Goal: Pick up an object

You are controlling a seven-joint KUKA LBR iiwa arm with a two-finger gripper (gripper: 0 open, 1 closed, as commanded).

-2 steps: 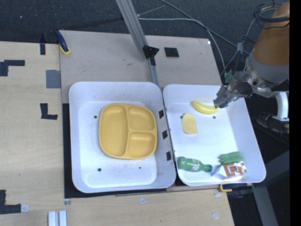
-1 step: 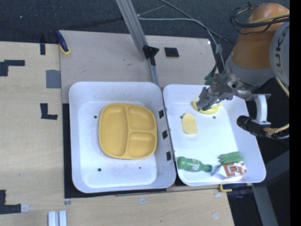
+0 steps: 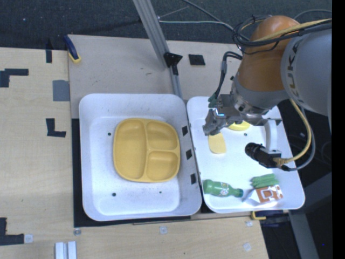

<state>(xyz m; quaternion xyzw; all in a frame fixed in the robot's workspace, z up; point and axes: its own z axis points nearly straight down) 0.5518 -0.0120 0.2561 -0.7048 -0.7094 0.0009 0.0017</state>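
Several loose items lie in the right bin (image 3: 200,144), any of which could serve as the object to pick up. A pale yellow piece (image 3: 217,144) lies toward the left side of that bin, just below the gripper (image 3: 212,126), which hangs directly over its far edge; whether they touch cannot be told. A brighter yellow item (image 3: 239,126) shows just to the right of the gripper, partly hidden under the wrist. Whether the jaws are open or closed cannot be determined, as the wrist body and its cabling cover the view of them, and nothing is visible between them. At the near edge of the right bin a green bottle (image 3: 221,189) lies on its side, and to its right sit a green leafy item (image 3: 263,180) and an orange and white packet (image 3: 267,195), close together near the bin's near right corner. The left bin (image 3: 91,144) holds a yellow divided plate (image 3: 146,149) with three compartments, lying flat near its centre. The arm (image 3: 269,63), grey with an orange section, enters from the right and far side. Both bins rest side by side on the bench (image 3: 32,161).
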